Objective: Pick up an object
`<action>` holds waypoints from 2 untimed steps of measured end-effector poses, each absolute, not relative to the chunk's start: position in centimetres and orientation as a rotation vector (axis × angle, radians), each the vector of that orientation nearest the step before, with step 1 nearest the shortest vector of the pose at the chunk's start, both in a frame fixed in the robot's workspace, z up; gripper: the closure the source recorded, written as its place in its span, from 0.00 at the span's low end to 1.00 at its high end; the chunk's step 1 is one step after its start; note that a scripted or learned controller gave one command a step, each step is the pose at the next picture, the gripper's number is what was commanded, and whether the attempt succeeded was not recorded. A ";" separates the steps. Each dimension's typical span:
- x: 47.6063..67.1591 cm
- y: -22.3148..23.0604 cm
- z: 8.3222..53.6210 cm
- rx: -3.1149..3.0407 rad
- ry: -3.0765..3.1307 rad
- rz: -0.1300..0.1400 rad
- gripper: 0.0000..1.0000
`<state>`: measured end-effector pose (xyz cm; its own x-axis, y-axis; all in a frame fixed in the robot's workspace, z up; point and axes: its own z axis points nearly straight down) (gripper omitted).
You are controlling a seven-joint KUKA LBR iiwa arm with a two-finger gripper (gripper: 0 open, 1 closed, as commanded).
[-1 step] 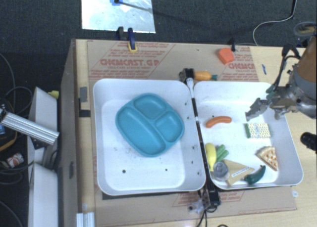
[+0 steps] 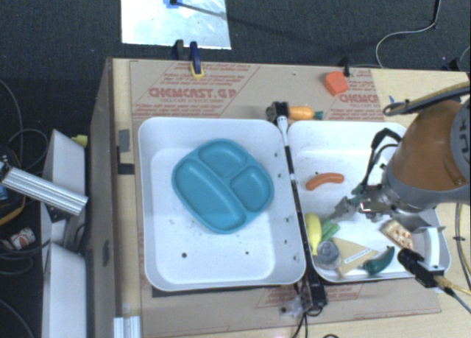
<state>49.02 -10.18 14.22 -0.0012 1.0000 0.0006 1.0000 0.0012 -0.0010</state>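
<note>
Gripper [image 2: 344,210]: over the right bin [image 2: 346,132]; whether its fingers are spread or pressed together, I cannot tell
Orange sausage [image 2: 324,180]: just above-left of it; free
Yellow piece [image 2: 313,230]: just below-left
Grey cup [image 2: 328,252], tan wedge [image 2: 353,254], green piece [image 2: 380,261]: below, crowded together
Blue tray [image 2: 222,194]: well left, in the left bin [image 2: 166,145]

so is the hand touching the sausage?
Apart. The camera view shows bare white bin floor between the hand and the sausage, which lies above it in the right bin.
</note>
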 end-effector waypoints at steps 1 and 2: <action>50.9 -9.8 8.4 -2.222 -2.223 -0.001 0.00; 50.7 -9.3 8.5 -2.232 -2.225 0.003 0.00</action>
